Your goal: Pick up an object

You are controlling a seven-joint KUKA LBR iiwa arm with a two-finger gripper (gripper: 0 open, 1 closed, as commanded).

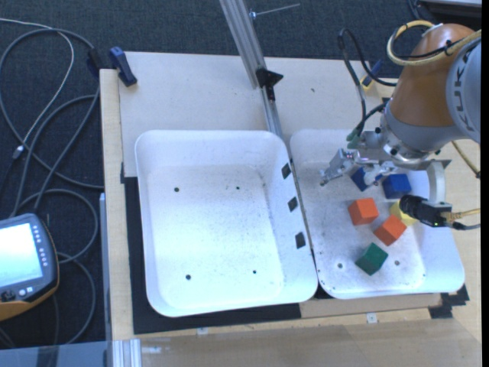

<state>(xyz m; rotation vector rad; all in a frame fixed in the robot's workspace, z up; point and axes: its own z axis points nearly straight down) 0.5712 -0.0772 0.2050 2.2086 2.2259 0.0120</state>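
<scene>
So we've got the arm reaching into the right bin (451, 270) with its jaws (359, 168) hanging over the upper part, right above what looks like a small blue block (359, 179) tucked under the metal bits, with a second blue cube (396, 185) just beside it. Honestly we can't tell whether the jaws are open or closed from this angle, the wrist hardware hides too much, and nothing visibly sits between them, so we wouldn't call anything grabbed yet. Other candidates sit lower in the same bin: an orange cube (364, 211), another orange cube (390, 230) near it, a green cube (371, 259) toward the front, and a bit of yellow (403, 214) peeking out by the black piece. If we were doing this, we'd come straight down on a cube with free sides; the green one stands apart from the rest, so there's less chance of nudging neighbours. The blue pair is crowded, which seems riskier. The left bin (153, 174) is speckled white plastic, and both bins sit on a pale worktop (191, 90) with a blue clamp (122, 65) at the back corner. Dark carpet around it, loose cables and a teach pendant (23, 262) on the left, and an aluminium pole (241, 33) rising behind.
</scene>
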